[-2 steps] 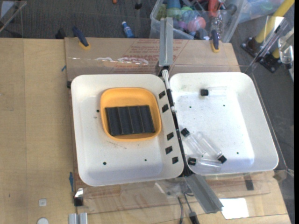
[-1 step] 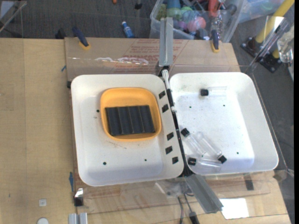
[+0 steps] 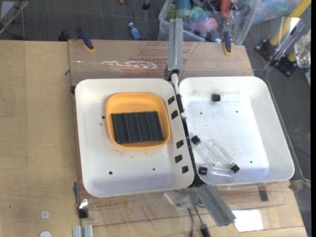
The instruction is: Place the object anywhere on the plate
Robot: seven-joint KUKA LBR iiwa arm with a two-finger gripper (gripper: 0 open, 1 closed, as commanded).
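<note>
Dark ribbed block (image 3: pixel 137 127) lying flat on orange plate (image 3: pixel 114 104) in left bin (image 3: pixel 91 174), left of frame centre; probably rigid, light, best pinched across its narrower width; gripper state impossible to tell.

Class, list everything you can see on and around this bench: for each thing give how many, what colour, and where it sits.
bins: 2, white, side by side on the bench
plate: 1, orange, in the left bin
ridged block: 1, black, lying on the plate
clear tubes: about 3, transparent with black caps, in the right bin, two near its front left corner and one by its back edge
bench: 1, light wood, under the bins
storage tub: 1, clear, full of mixed coloured toys, behind the bench
clamps: 2, blue and orange, at the bench's back edge
</note>
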